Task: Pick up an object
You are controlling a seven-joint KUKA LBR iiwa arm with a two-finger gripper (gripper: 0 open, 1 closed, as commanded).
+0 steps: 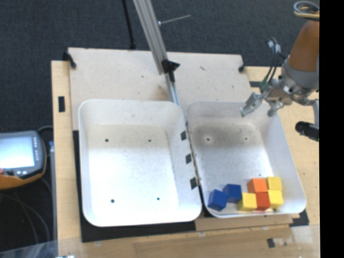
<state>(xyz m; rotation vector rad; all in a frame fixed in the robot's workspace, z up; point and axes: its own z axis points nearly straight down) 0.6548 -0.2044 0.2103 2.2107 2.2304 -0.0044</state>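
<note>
Several small blocks lie clustered in the near right corner of the right bin (228, 144): two blue blocks (217, 199) (233, 191), an orange block (258, 185), a red-orange block (263, 199) and yellow blocks (249, 201) (274, 184). My gripper (262, 109) hangs over the far right rim of that bin, well away from the blocks. It is open, and nothing sits between its two spread fingers (248, 107).
The left bin (134, 160) sits beside the right one. A slanted metal pole (153, 31) rises from the bench behind the bins. A small screen device (19, 155) rests off the bench at the left.
</note>
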